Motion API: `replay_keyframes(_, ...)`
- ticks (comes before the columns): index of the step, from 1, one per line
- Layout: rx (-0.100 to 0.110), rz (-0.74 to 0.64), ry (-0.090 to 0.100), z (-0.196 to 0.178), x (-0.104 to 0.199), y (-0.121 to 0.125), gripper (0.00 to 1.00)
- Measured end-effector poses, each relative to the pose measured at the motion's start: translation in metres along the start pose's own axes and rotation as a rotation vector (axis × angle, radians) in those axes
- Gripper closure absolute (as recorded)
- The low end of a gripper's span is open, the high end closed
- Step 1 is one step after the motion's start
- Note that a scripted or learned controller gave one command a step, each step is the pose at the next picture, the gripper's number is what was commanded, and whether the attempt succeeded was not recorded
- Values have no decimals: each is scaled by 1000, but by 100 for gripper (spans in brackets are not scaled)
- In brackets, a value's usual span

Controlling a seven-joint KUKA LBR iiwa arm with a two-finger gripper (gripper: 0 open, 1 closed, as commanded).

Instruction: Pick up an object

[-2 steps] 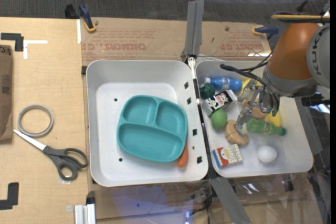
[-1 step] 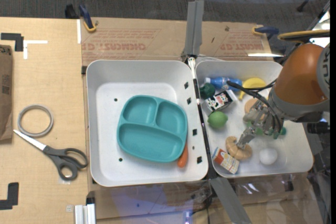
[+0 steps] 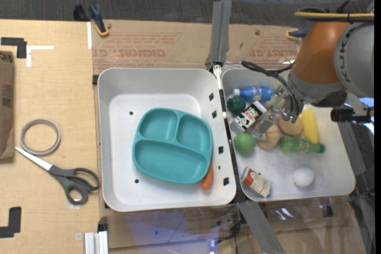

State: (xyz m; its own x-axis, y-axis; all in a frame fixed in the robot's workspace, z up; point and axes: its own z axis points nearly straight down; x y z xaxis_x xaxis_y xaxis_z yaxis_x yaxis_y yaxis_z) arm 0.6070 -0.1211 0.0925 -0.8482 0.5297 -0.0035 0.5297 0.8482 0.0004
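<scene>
Spotted scissors (image 3: 65, 178) and a tape ring (image 3: 40, 135) on the table (image 3: 53, 86), well left of the hand. Passed a teal plate (image 3: 172, 146) in the left bin (image 3: 113, 98). Found the hand (image 3: 278, 115) low over the right bin (image 3: 333, 181); could not tell whether open or closed. Judged the green ball (image 3: 244, 143), just left of it, light, smooth and apt to roll; best gripped across the middle. Crowded there, little room.

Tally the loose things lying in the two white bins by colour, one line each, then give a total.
Teal: 1, the divided plate
Orange: 1, the carrot
Green: 3, the ball, the bottle, the dark item
Blue: 1, the water bottle
Yellow: 1, the corn
White: 1, the egg
Tan: 1, the lump
Printed packs: 2, and
Total: 11
</scene>
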Motion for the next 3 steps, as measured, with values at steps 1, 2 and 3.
replay_keyframes(1,1,12,2,0,0,-120,0)
replay_keyframes(2,1,8,-2,-9,0,-118,100)
replay_keyframes(3,0,104,0,-127,24,-65,100)
